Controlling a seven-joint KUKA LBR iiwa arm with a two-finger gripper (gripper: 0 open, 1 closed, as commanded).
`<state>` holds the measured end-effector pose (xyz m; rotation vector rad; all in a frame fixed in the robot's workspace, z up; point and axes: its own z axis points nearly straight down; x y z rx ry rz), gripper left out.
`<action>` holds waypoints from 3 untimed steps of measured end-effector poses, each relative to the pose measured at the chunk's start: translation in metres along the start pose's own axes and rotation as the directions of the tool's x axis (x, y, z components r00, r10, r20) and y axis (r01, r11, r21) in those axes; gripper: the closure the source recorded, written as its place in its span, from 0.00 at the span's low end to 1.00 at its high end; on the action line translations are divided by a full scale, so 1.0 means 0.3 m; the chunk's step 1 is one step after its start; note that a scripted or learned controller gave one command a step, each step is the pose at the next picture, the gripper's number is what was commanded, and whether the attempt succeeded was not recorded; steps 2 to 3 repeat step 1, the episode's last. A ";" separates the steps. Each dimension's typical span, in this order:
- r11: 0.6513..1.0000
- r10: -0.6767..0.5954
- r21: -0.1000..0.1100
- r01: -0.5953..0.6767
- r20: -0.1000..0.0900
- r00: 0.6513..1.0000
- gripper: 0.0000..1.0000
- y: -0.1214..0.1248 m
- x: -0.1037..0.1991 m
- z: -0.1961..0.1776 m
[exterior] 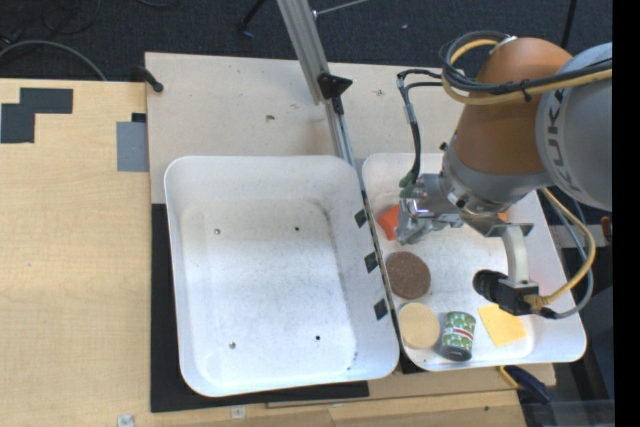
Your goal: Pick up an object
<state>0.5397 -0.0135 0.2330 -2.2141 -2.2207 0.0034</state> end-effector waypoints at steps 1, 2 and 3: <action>1.000 -0.001 0.001 0.001 0.000 1.000 1.00 -0.054 0.158 0.038; 1.000 -0.001 0.001 0.001 0.000 1.000 1.00 -0.054 0.158 0.038; 1.000 -0.001 0.001 0.001 0.000 1.000 1.00 -0.054 0.158 0.038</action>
